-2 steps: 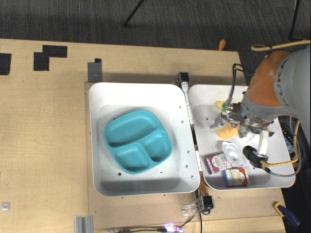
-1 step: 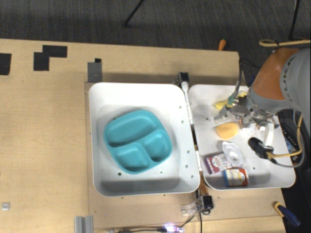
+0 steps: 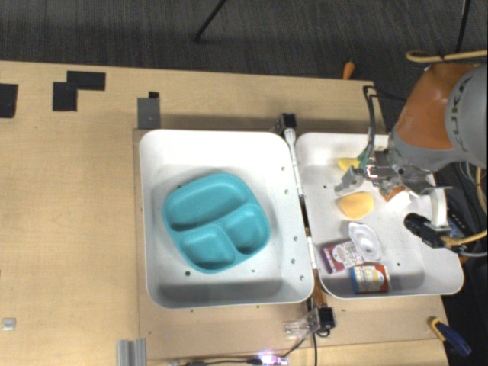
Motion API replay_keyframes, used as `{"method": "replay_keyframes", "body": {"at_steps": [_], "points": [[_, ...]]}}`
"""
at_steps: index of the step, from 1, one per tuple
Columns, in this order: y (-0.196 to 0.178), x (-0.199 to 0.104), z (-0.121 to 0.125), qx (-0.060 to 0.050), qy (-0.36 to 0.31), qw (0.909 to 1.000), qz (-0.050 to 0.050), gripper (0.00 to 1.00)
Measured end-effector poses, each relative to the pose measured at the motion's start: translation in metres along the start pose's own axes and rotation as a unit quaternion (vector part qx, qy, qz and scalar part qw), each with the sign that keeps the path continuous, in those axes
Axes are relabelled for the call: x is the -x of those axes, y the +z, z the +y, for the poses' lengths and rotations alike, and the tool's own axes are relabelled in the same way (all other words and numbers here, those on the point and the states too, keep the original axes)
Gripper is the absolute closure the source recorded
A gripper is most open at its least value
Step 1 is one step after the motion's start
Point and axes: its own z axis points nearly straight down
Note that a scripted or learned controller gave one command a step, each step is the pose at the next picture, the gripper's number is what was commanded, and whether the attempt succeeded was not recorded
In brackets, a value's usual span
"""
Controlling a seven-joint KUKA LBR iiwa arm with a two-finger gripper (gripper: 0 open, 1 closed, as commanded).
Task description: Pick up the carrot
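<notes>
The arm (image 3: 442,120) reaches in from the right over the right bin (image 3: 320,155), and its jaws (image 3: 364,174) sit low over the bin's upper middle; I cannot tell whether they are spread or closed. The carrot (image 3: 394,194) shows as a small orange piece just right of the jaws, largely hidden beneath the wrist, so its full lie cannot be made out.

Things crowd close around it. A pale orange round piece (image 3: 356,204) lies just below the jaws, and a yellow piece (image 3: 348,163) sits just above and to their left. Lower in the bin lie a white cup (image 3: 364,240), a purple packet (image 3: 335,256) and a can (image 3: 370,278) on its side near the front wall. A black cable part (image 3: 422,228) hangs off the arm over the bin's right side.

Bare floor shows along the right bin's upper left corner and its left wall. The left bin (image 3: 152,204) holds a teal divided tray (image 3: 217,221), with open room all round it. The two bins touch along a shared rim, on a tan tabletop (image 3: 69,227).
</notes>
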Motion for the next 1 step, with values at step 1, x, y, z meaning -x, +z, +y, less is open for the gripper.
{"method": "replay_keyframes", "body": {"at_steps": [1], "points": [[-0.0199,0.0104,-0.0022,0.000,0.007,1.0000,0.000,0.00]]}}
